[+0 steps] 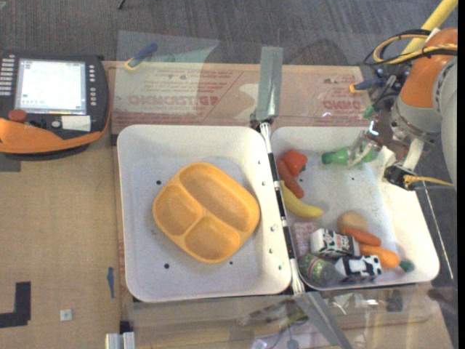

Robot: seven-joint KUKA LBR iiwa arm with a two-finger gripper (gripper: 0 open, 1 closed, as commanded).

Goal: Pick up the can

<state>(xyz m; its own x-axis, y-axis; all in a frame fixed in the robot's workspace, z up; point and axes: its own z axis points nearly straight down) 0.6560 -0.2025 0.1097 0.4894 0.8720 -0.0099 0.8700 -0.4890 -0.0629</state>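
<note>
I see the gripper [361, 151] at the right bin's [425, 220] far edge, touching a green object [336, 155]. I can't tell its opening. The can [317, 267] lies at the near wall.

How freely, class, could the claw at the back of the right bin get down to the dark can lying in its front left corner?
Probably, with care. The can lies uncovered from above, but it sits tight against the bin wall, with a milk carton touching it. The claw is across the bin, by a green toy.

We are seeing a grey robot arm [445, 93] wearing a rounded orange band, with yellow and black cables looping above it and a pale metallic tool [363, 151] showing below the wrist.
</note>
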